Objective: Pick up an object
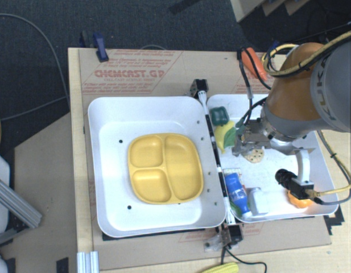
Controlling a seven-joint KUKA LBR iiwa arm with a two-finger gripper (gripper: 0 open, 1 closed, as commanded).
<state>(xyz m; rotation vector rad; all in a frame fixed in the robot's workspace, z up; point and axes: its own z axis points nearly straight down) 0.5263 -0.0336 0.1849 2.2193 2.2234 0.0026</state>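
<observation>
Camera view looks down on two shallow white bins, and the grey arm with its orange band reaches into the right white bin (329, 206) from the right. Its two-finger gripper (247, 144) hangs low over the left half of that bin, and whether anything sits between its tips cannot be told from this angle.

Nearest to the gripper is a small round tan speckled disc (254, 154), lying just below and slightly right of the tips, close enough that it may be touching them. Just to the gripper's left lies a soft yellow-green object (225, 136), pressed against the bin's left wall, with a dark green block (218, 116) beyond it toward the far wall. Nearer the camera from the gripper, a blue and white tube-shaped packet (236, 193) lies with its long axis running roughly along the left wall.

As a judgement, the coming move turns on the disc: it sits almost under the tool, so only a small shift toward the camera and a short descent should be needed. The yellow four-compartment plastic tray (165, 168) in the left white bin (101, 152) is well apart, across the divide.
</observation>
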